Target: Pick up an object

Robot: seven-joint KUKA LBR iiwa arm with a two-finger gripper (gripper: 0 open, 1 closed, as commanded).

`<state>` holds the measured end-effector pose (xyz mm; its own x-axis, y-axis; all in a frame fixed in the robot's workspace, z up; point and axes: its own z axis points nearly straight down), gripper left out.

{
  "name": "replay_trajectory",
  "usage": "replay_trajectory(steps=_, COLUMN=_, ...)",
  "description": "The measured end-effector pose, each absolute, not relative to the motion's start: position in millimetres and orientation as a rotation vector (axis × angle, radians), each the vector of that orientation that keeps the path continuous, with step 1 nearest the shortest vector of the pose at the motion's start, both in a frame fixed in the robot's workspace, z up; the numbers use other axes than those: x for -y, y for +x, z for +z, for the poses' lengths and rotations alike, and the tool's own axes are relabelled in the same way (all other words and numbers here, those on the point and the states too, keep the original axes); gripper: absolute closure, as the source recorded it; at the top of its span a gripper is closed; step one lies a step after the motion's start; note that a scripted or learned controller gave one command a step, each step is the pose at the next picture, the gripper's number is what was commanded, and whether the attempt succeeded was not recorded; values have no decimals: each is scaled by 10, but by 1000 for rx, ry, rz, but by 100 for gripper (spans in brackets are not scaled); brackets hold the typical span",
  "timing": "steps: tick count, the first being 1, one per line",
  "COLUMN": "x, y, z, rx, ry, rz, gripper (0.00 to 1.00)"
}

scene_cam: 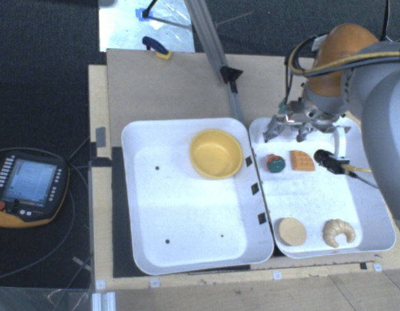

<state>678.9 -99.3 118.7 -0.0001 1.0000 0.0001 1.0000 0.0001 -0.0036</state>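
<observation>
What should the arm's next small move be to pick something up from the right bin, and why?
Probably a short descent toward the waffle. The gripper hangs over the right bin's far end with nothing seen between its fingers, and the waffle lies just nearer the camera, apart from the strawberry, so it looks the closest uncrowded target.

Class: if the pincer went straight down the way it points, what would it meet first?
Probably the bare floor of the right white bin near its far edge, beneath the pincer; depth is unclear.

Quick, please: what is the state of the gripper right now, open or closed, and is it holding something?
Gripper: open, holding nothing, above the far end of the right bin.
</observation>
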Motion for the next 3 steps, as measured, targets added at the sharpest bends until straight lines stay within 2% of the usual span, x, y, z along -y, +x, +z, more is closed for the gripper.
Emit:
replay_trajectory(steps=1, x=991, y=6787, z=892, rx=2222, ry=-2220, rz=1, gripper=0)
replay_trajectory(steps=2, x=991, y=6799, z=1017, rx=2225, ry=-2222, rz=-2, gripper=100)
replay_trajectory(steps=3, x=925, y=6744, z=1516, rx=2226, ry=-2223, rz=-5, gripper=100)
